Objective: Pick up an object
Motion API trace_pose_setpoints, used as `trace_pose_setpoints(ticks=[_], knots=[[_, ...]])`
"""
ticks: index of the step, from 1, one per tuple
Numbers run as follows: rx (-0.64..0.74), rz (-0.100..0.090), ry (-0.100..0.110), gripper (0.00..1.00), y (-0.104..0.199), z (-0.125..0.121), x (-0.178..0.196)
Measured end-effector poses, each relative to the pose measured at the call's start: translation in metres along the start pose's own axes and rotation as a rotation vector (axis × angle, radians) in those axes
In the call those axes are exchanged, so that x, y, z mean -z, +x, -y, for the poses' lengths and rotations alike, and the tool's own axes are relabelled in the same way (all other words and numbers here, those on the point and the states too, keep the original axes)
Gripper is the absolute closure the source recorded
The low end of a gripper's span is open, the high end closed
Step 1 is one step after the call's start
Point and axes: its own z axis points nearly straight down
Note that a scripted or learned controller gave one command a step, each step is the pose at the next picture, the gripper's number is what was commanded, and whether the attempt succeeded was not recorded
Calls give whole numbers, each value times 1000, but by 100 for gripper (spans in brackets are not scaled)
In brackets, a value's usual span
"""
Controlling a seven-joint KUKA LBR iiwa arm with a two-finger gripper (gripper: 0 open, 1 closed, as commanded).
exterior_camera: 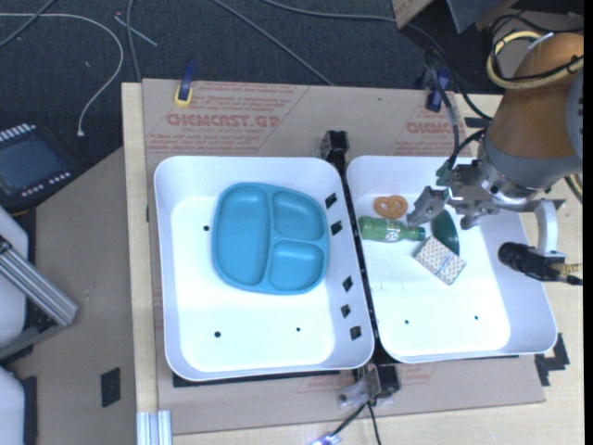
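Observation:
The right bin [482, 327] holds a small brown pretzel [390, 206], a green bottle [389, 231] lying on its side, a dark teal object [447, 233] and a checkered packet [440, 261]. My gripper [449, 209] hangs over the bin's upper middle, directly above the teal object. Its two grey fingers [426, 204] are spread open, one on each side of the teal object's top. I cannot tell whether they touch it. The bottle lies just left of the gripper and the packet just below it.
A blue divided plate [271, 237] lies in the left bin [185, 323]. The ridge between the bins carries black clips [350, 286]. A black fitting [528, 260] sits at the right bin's right edge. Cables trail behind the bench.

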Motion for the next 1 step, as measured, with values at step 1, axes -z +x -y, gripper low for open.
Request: trace_pose_setpoints(ticks=[1], knots=[[-1,0,0,0,-5,-7,-58]])
